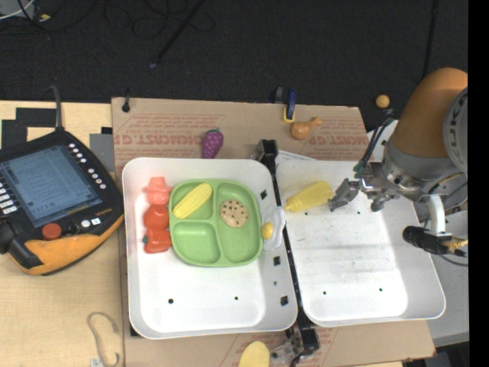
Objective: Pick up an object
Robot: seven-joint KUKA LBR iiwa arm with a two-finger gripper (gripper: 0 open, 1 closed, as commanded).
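The arm reaches in low from the right over the right bin (367,281). Its gripper (341,195) points leftward just beside a yellow object (308,197) lying at that bin's far left; whether its fingers are parted, I cannot tell.

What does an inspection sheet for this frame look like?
Surface: two shallow white bins, left and right, on cardboard.
Job's things: yellow squeeze bottle lying in the right bin; green divided plate with corn cob and cookie, red figure beside it, in the left bin.
Clutter: purple grapes, orange pear behind the bins.
Hand: beside the bottle's end, grip unclear.
Cables: dark loops on the black backdrop.
Surroundings: teach pendant at left.
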